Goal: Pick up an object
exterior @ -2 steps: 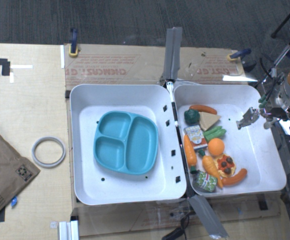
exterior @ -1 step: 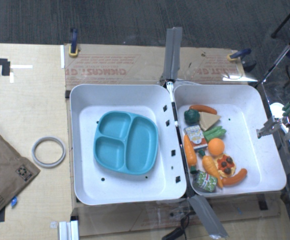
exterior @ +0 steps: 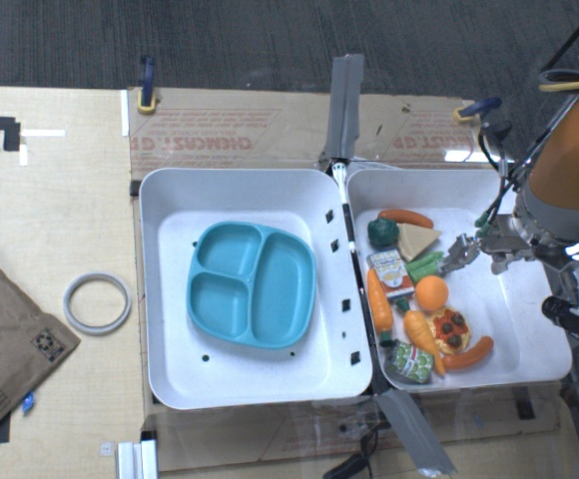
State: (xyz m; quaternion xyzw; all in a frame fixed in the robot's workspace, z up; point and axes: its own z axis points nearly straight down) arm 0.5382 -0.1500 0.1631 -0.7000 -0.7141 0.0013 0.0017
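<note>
Several toy foods lie heaped along the left wall of the right bin (exterior: 529,367), any one a valid target: an orange (exterior: 430,293) near the heap's middle, a pizza slice (exterior: 450,330) touching it below, a sausage (exterior: 467,354) toward the bin's near edge, a carrot (exterior: 379,303) along the left wall, a second sausage (exterior: 405,218) toward the far edge, a cheese wedge (exterior: 418,239) and a dark green piece (exterior: 383,233) beside it. The gripper (exterior: 461,254) sits just right of the heap, nearest the orange and cheese wedge, nothing visibly between its fingers; whether it is parted or closed I cannot tell at this resolution. Judgement: step in hand is approach, grasp not yet made. Orange is the closest candidate but round and likely to roll out of a two-finger pinch; centre the fingers across its widest part and descend straight. The near-edge sausage is more isolated, so a grasp across its short axis risks fewer neighbours. Avoid the carrot: tight to the wall, little finger clearance. Left bin (exterior: 160,297) holds a blue divided plate (exterior: 253,285); not needed. On the bench (exterior: 50,218) left of the bins lie a tape ring (exterior: 97,301) and a brown box (exterior: 10,347).
</note>
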